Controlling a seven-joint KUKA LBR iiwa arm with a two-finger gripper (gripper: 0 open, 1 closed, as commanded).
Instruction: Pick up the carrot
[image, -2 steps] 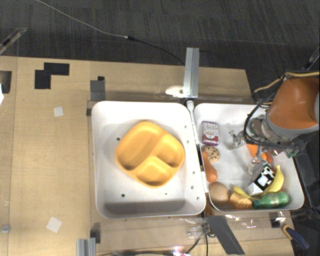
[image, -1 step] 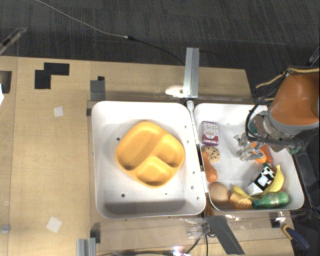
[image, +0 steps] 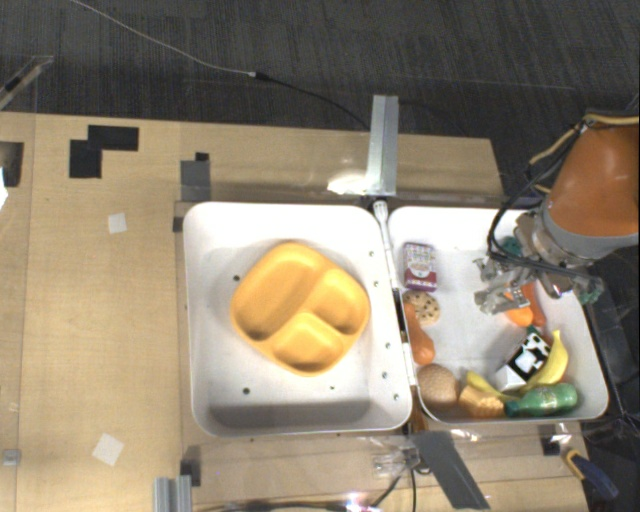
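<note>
Carrot (image: 521, 307) lies in the right bin (image: 455, 235), near its right wall, and the gripper (image: 508, 290) is low over it, touching or almost touching it; whether the gripper is apart or together I cannot tell. Just below the carrot are a black-and-white box (image: 527, 354), a banana (image: 553, 361) and a green vegetable (image: 545, 400) along the front edge. Bare floor is open to the left of the carrot. The left bin (image: 200, 330) holds a yellow divided plate (image: 300, 305)
</note>
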